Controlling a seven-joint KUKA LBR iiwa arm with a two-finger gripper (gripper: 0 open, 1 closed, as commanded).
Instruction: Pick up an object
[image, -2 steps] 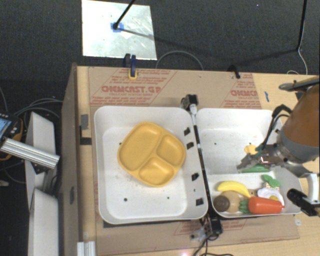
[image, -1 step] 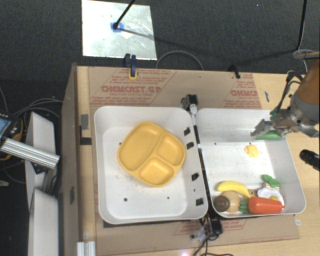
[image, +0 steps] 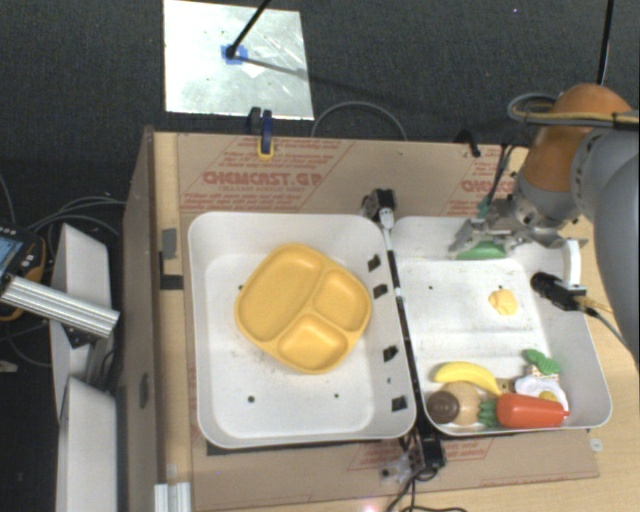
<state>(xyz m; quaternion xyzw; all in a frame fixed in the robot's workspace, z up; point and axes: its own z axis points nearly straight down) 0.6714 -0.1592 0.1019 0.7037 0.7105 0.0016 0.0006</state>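
1. We judge the step in hand to be the descent onto a target; the gripper (image: 487, 237) sits low at the far edge of the right bin (image: 440, 300), right over a green object (image: 483, 252); we would settle straight down and centre on that piece before closing, keeping clear of the bin's rim.
2. Whether the gripper is apart or together we cannot tell; the wrist hides it from this slant; nothing is visibly clamped.
3. The green object lies just beneath and touching or nearly touching the gripper; we cannot say which.
4. The small yellow piece (image: 504, 301) rests nearer the camera, apart from the gripper.
5. The banana (image: 466, 375), the brown ball (image: 444, 405) and the red carrot-like toy (image: 527, 410) crowd the near corner, well apart from the gripper.
6. The yellow divided plate (image: 303, 306) fills the middle of the left bin (image: 220, 340) on the tabletop.
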